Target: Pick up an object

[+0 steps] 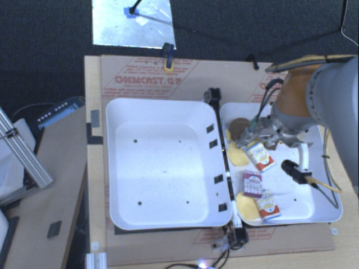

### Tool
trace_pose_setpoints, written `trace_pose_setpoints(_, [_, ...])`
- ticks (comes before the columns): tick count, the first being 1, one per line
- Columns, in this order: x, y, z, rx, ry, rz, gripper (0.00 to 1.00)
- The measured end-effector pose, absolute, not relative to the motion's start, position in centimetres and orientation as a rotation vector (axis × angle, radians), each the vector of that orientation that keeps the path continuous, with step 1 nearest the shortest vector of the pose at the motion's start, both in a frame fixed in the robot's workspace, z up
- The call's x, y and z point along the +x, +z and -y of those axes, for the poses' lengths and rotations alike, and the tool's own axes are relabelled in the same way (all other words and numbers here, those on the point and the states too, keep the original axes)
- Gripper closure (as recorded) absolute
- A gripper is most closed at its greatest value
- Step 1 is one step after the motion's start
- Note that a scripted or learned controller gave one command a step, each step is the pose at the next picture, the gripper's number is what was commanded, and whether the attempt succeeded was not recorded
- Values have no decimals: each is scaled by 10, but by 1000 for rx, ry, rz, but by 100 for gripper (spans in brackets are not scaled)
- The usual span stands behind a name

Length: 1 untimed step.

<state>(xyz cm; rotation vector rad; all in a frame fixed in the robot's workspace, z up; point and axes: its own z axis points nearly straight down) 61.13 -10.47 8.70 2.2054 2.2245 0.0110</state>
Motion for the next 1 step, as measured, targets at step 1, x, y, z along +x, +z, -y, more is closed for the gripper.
trace_pose_setpoints(1, [570, 86, 98, 2220, 2, -2219, 0])
